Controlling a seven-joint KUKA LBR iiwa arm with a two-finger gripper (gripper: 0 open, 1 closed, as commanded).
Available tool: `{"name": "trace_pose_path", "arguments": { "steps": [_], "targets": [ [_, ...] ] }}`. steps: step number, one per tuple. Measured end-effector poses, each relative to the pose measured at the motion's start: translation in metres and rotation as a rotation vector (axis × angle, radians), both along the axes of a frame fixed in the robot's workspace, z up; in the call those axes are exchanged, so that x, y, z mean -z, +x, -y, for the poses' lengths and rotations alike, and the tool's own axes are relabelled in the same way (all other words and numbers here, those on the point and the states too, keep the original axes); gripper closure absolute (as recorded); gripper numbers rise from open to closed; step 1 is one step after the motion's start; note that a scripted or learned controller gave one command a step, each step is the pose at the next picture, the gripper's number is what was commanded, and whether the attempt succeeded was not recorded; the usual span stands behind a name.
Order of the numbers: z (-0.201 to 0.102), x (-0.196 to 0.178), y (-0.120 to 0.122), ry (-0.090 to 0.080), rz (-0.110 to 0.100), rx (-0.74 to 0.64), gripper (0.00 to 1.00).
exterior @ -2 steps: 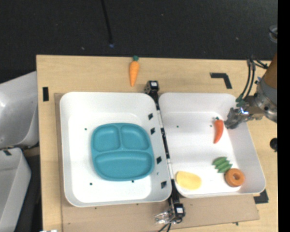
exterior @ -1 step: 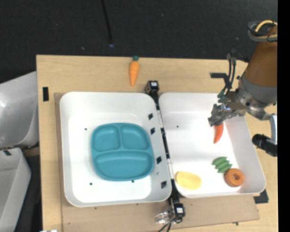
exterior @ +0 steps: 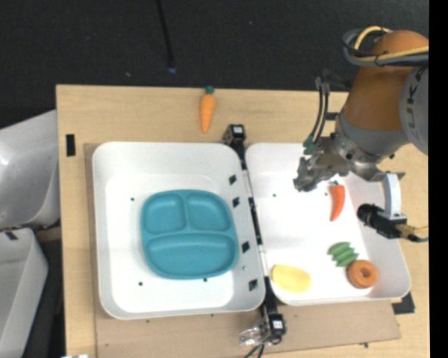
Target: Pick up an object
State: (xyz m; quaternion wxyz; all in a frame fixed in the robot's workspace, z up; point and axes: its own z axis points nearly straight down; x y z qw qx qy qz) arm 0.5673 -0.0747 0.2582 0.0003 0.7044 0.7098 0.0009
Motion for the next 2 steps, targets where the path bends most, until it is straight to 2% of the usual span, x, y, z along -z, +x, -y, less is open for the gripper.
{"name": "trace_pose_path", "arguments": {
  "steps": [1,2],
  "targets": [
    [-0.048,0.01,-0.011,-0.001,-0.002,0.002,1.0],
    [-0.105,0.021,-0.011,0.0,-0.003,0.001,1.0]
  ]
}}
